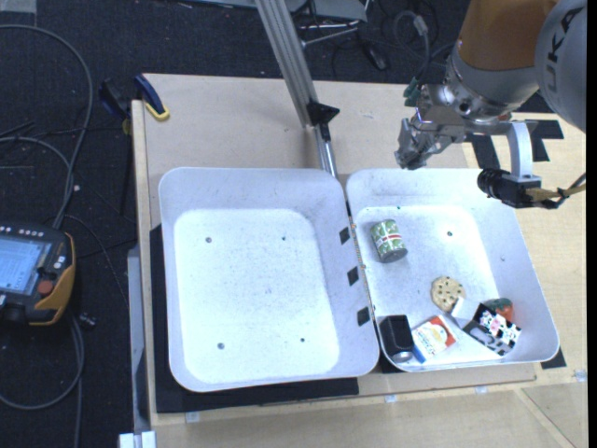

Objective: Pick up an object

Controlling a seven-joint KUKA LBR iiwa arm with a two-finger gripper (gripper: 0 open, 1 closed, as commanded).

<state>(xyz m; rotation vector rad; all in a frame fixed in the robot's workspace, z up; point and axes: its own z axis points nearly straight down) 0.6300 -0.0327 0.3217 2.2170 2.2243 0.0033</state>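
The right bin (pixel 508 250) holds a green-labelled can (pixel 389 240) lying near its left side, a round cookie (pixel 448 293), a black block (pixel 396 335) at the front left corner, an orange and white packet (pixel 435 335), and a black-and-white toy with a red and green top (pixel 494 325) at the front right. My gripper (pixel 413 150) hangs above the bin's back rim, well behind the can. Nothing shows between its fingers.
The left bin (pixel 252 287) lies beside the right one, with black clips along the shared rim (pixel 353 273). A slanted metal post (pixel 289 54) rises behind the bins. A teach pendant (pixel 33 273) sits off the bench at the left.
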